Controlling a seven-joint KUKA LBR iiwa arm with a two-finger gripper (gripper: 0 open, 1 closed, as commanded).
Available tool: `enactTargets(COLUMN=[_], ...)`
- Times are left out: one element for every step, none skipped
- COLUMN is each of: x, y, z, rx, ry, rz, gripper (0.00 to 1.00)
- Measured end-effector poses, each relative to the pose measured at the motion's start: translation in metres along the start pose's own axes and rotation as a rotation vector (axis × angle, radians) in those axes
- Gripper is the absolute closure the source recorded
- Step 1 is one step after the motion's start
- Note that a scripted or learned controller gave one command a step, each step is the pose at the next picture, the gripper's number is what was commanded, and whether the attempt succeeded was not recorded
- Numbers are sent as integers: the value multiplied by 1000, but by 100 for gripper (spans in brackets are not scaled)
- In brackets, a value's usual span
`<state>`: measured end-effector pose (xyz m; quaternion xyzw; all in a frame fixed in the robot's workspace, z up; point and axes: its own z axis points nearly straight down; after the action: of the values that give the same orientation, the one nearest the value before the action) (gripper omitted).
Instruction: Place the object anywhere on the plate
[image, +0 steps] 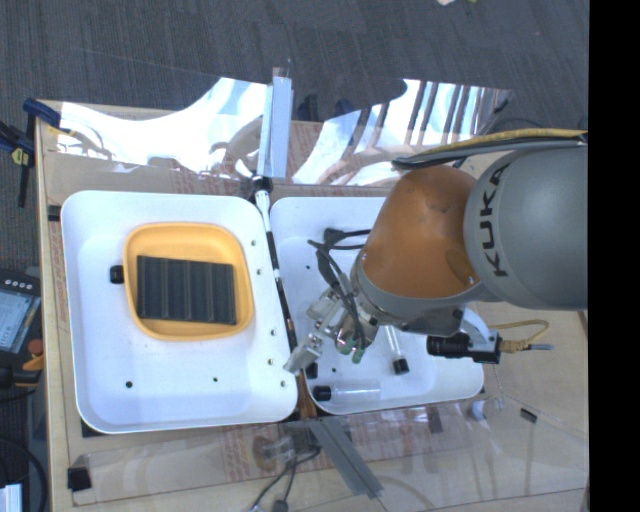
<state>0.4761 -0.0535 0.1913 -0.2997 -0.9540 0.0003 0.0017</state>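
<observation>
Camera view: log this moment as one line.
arm: over right bin | pincer: low by bin divider, grasp unclear | yellow plate: left bin, holds dark ridged block | placement: not yet done

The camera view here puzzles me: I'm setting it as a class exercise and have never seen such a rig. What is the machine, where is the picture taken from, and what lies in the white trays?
One camera fixed above a bench looks down at a slant. The big grey and orange shape is a robot arm reaching in from the right. Its end effector hangs low over the right white bin; whether it holds anything cannot be told from here. Two small dark pieces lie on that bin's floor beside it. The left white bin holds a yellow plate with a dark ribbed block resting on it. The job is to place an object on that plate.
</observation>
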Motion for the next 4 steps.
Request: enactTargets(x=[-1,-1,-1,-10], y=[1,1,1,50], z=[-10,-10,-20,-71], rx=[0,0,1,-1], ry=[0,0,0,-4], rz=[-2,-2,-6,-147], gripper=[100,0,100,100])
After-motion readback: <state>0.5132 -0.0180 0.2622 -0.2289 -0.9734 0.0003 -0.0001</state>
